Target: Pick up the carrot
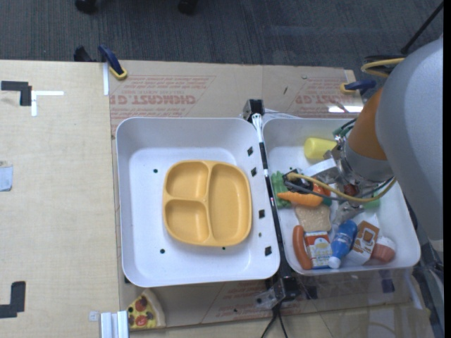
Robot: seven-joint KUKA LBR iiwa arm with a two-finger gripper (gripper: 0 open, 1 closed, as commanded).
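Note:
The carrot [301, 199] lies in the right bin [405, 210] near its left wall. It is orange, with its green top pointing left. My gripper [337, 197] hangs low over the middle of that bin, just right of the carrot's thick end and very close to it. The grey arm with its orange band reaches in from the upper right and hides the bin's right side. I cannot make out whether anything is between the fingers.
A yellow piece [318, 147] sits behind the carrot. In front of it lie a tan cracker [312, 219], a red sausage [301, 248], a blue bottle [343, 241] and a brown box [366, 236]. The left bin [134, 189] holds a yellow divided plate [208, 203].

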